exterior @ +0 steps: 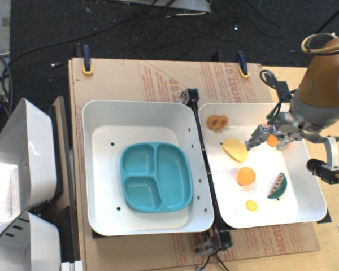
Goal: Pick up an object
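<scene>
The right bin (305, 208) holds several small toy foods: a brown pretzel-like piece (217, 122), a pale yellow wedge (235, 149), an orange ball (246, 176), a watermelon slice (277, 186) and a small yellow piece (251, 205). My gripper (269, 140) hangs low over the bin's upper right part with its fingers spread apart. A small orange object (272, 141) sits between them, touching neither finger that I can see. The left finger's tip is just right of the yellow wedge.
The left bin (96, 151) holds a teal divided plate (156, 176). A black divider bar (196, 123) runs between the bins. The arm's orange band (322, 72) stands over the right bin's far right corner. White containers (20, 168) stand off the bench at left.
</scene>
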